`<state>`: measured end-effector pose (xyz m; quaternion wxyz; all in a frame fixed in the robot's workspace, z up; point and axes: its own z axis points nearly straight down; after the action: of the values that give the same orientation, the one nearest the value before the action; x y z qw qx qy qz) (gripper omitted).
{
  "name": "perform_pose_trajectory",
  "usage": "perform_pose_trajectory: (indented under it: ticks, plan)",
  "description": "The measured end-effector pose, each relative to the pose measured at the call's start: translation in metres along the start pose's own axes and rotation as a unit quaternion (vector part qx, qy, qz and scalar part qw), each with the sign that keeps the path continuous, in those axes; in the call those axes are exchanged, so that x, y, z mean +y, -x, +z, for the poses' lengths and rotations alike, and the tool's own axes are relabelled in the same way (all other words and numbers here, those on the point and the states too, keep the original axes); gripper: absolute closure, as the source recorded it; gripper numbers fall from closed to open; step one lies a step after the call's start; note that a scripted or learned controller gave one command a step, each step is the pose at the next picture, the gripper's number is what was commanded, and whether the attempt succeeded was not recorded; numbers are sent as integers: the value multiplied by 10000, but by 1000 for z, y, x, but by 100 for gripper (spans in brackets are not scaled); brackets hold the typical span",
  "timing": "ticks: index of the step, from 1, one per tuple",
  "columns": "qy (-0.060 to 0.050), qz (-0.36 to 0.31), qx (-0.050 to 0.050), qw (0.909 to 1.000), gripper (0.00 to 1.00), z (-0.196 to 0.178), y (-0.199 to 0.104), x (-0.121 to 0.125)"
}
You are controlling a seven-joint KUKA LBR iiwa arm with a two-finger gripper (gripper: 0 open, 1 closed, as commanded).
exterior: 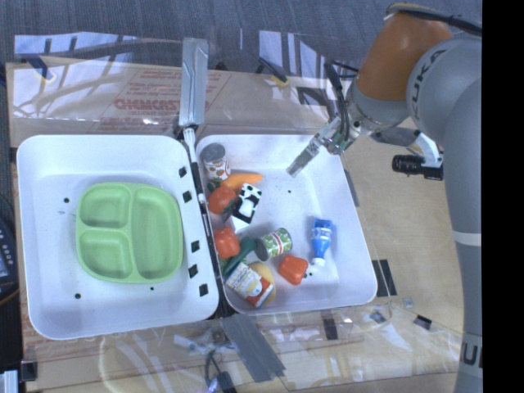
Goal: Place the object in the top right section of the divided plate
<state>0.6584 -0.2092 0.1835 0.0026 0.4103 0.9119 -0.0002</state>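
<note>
The gripper (296,166) hangs over the upper part of the right bin (360,256), its slim fingers pointing down and to the left toward bare white floor. Whether it is released or clenched cannot be told at this size; nothing shows between its tips.

Just left of it lie a small can (214,160), an orange carrot-like piece (243,181) and a black-and-white block (246,204). Lower in the frame sit a green-labelled can (277,242), a blue-and-white bottle (321,239), a red piece (293,268) and a yellow-labelled jar (252,283). Any of these could be the task's object, and all of them rest in the right bin, well apart from the green divided plate (128,232) in the left bin (33,219).

The likely trouble is the crowding. The things along the bin's left wall touch or overlap, so a descent there could nudge a neighbour, pinch two at once, or close on an edge and slip. Round cans may roll away from the fingers. The plate's top right section is also narrow, so a loose release could drop the object into the wrong compartment.

The arm (442,80) enters from the upper right of the frame, its orange band (397,51) above the wrist, the wrist tilted down and leftward into the bin.
</note>
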Motion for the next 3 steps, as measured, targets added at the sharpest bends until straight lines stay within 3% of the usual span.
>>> perform_pose_trajectory:
  ticks: [1, 2, 3]
  plan:
    - [-3, -1385, 11, 9904, 0, 89, -31, -34]
    - [7, -3416, -4, 9399, 0, 89, -22, -16]
    - [7, -5172, 26, 8559, 0, 72, -43, -49]
